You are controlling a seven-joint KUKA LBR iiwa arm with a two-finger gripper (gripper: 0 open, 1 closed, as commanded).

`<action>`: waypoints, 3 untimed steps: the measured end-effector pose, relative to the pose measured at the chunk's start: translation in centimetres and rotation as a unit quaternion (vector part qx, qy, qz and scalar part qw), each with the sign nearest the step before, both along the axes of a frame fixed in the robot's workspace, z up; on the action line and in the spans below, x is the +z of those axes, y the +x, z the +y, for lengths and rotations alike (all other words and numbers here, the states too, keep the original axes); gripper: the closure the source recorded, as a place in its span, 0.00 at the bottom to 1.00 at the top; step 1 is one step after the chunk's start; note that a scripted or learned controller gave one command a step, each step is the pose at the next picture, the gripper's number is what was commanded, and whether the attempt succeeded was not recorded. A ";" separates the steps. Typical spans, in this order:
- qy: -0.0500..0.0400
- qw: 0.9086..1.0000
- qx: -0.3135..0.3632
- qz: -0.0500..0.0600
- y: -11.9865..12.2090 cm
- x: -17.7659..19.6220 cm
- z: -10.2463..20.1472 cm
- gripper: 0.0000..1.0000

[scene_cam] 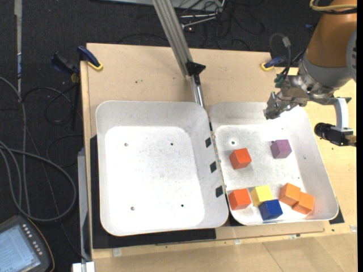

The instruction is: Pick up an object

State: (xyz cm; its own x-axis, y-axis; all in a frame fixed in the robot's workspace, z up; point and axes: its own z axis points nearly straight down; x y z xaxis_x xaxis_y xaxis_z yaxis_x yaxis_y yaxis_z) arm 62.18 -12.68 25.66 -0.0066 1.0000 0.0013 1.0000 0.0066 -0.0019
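Note:
The right bin (317, 152) holds several small blocks. An orange cube (240, 158) sits near its middle and a purple block (281, 148) lies to the right of it. Along the near wall stand another orange cube (240, 198), a yellow cube (262, 194), a blue cube (270, 209) and two orange blocks (298, 198) side by side. My gripper (273, 111) hangs over the far edge of the right bin, above and behind the purple block, with nothing seen between its fingers.
The left bin (108, 152) lies beside the right one. A slanted metal pole (173, 27) crosses the far bench down to the gap between the bins. Clamps (88, 57) sit at the bench's far corners. Cables trail on the floor at left.

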 end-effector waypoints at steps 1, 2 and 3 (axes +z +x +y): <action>0.000 1.000 0.000 -0.001 -2.6 -0.1 5.5 1.00; 0.000 1.000 0.001 0.000 -3.7 0.0 11.0 1.00; 0.000 1.000 0.001 0.001 -5.4 -1.9 15.9 1.00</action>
